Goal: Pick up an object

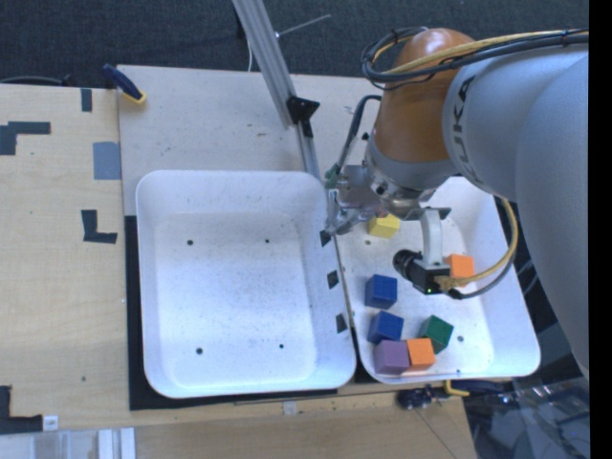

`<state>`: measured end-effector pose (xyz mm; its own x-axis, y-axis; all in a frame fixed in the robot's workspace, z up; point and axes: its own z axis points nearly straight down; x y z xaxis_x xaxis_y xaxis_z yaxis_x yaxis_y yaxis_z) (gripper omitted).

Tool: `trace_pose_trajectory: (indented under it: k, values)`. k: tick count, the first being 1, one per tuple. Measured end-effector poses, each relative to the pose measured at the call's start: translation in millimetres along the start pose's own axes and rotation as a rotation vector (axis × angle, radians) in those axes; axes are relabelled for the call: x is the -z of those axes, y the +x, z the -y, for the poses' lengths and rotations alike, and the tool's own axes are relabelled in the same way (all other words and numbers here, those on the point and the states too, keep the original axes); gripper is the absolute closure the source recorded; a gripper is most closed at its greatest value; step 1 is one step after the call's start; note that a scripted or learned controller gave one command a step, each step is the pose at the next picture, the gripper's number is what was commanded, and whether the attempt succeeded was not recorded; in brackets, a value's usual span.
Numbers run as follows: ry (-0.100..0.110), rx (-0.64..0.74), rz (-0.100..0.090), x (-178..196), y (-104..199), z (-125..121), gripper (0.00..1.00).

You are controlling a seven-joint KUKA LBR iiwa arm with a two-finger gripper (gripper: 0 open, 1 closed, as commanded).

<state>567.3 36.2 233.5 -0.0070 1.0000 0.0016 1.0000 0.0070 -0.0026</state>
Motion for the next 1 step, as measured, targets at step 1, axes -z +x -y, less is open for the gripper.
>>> trace_pose_trajectory:
  k: [1]
  values:
    - [0.001, 0.000, 0.000, -2.5, 54.6, 25.3, 1.00]
